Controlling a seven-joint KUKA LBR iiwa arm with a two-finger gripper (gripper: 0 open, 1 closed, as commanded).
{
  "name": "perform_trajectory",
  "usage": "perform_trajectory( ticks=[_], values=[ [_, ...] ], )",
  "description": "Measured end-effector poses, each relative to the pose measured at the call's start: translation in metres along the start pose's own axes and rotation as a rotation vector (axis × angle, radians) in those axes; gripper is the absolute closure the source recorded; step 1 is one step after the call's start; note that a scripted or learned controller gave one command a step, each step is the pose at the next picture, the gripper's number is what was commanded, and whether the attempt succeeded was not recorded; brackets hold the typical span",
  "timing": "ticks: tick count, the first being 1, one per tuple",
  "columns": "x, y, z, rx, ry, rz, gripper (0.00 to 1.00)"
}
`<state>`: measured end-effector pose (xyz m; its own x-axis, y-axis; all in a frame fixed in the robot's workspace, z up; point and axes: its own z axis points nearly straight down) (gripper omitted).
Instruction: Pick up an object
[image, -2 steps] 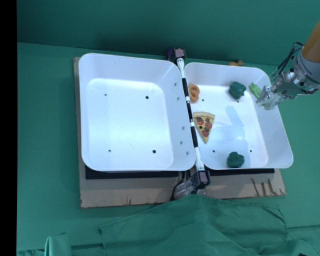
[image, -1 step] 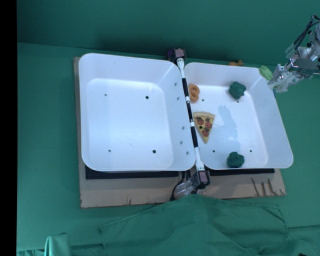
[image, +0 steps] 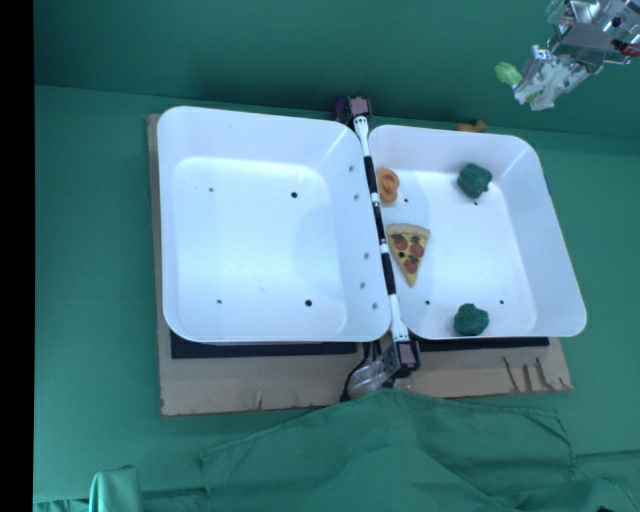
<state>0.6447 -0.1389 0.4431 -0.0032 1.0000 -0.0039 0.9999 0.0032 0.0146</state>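
Across the green-draped counter, two shallow white bins are set side by side on a cardboard sheet, with a thin white rod running along the seam between them and a dark clamp at each end. Nothing is seen in the left bin apart from a few small dark dots on its floor. Four things are spread well apart in the right bin: an orange ring near the seam at the far side, a pizza slice just nearer than it, one dark green lump towards the far rim and a second green lump by the near rim. A small orange piece is seen just beyond the far rim. Folded green cloth is bunched along the near edge.

The gripper is held high at the upper right, outside the right bin and beyond its far corner, tilted down and to the left. A small pale green piece is seen at the tip of the fingers, touching them; whether it is clamped between them cannot be told, nor how wide they stand.

The bins are smooth, glossy plastic with rounded corners. The pizza slice is flat and triangular with red spots; the green lumps are knobbly and matt.
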Motion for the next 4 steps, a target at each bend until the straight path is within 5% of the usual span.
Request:
perform_trajectory(
  ticks=[1, 3, 4],
  values=[
    [-0.003, -0.004, 0.003, 0.01, 0.001, 0.006, 0.0],
    [-0.017, 0.002, 0.209, 0.022, 0.003, 0.008, 0.0],
    [-0.05, 0.021, 0.165, 0.005, -0.001, 0.008, 0.0]
  ],
)
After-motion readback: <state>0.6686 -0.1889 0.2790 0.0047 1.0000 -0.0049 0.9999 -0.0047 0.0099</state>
